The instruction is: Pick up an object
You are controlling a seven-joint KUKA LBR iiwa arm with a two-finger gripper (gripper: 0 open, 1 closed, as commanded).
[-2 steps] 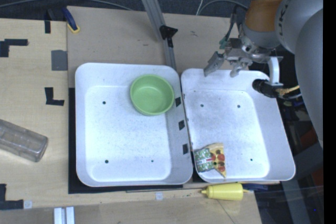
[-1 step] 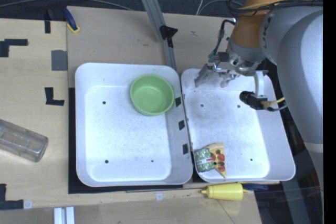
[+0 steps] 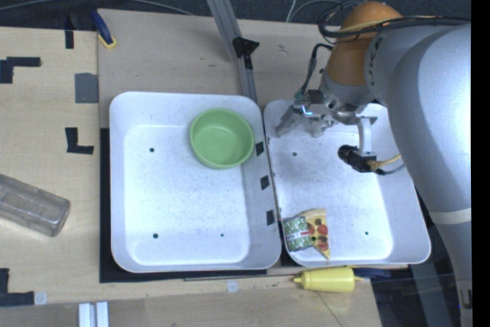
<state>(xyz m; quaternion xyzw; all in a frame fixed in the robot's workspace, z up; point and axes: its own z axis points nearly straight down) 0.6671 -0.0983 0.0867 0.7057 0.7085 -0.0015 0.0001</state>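
While the arm reaches in from the right, the gripper (image 3: 306,119) sits over the upper-left corner of the right bin (image 3: 383,233); can't tell its state. Green bowl (image 3: 222,138) lies in the left bin (image 3: 153,195), upper right. Snack packet (image 3: 307,232) lies at right bin's lower left.

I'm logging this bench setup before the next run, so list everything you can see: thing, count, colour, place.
Bins: two, white, side by side on the bench.
Bowl: one, green, upright in the left-hand bin's far part.
Packet: one, green and red print, near front corner of the right-hand bin.
Bottle: one, yellow, lying on the bench in front of the right-hand bin.
Clear container: one, transparent, lying on the bench at left.
Arm: one, grey with orange band, from the right.
End effector: one, over the right-hand bin's far edge.
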